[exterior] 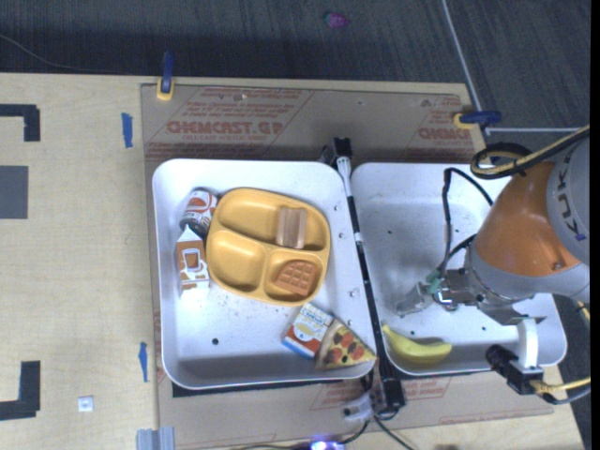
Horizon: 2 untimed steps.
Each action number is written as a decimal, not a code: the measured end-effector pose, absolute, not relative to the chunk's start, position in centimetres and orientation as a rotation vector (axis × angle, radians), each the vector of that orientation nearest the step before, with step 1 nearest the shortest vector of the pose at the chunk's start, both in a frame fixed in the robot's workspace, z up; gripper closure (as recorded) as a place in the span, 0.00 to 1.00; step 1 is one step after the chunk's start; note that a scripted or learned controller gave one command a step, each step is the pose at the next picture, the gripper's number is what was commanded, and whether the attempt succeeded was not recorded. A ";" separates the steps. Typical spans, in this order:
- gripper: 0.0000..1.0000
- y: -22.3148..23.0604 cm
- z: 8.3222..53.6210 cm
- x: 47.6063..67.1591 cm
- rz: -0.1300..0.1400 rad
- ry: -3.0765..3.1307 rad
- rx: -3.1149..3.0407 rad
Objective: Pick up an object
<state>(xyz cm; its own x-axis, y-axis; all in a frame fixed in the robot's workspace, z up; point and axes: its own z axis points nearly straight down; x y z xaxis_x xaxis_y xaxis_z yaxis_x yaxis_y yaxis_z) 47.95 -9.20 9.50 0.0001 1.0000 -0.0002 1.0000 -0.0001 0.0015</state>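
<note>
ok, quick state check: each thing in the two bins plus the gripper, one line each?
yellow divided tray: upright in left bin, toy food in two of its compartments
can: on its side, against the tray's left edge
small carton: lying flat, near front of left bin
pizza slice: flat, touching the carton
banana: lying in right bin, front edge
gripper: low in right bin, above the banana, holding nothing visible

Even, bright overhead light, soft shadows, slight blur, mild glare on white bins.

Two white bins on brown board, blue clamps, dark carpet
</note>
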 end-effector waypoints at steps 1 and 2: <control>0.00 -9.3 9.0 48.1 0.006 2.219 2.223; 0.00 -9.3 9.0 48.1 0.007 2.217 2.221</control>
<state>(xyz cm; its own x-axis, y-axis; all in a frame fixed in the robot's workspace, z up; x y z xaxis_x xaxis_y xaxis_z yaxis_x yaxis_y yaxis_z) 48.11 -9.26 9.00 0.0020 1.0000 0.0009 1.0000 -0.0020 0.0053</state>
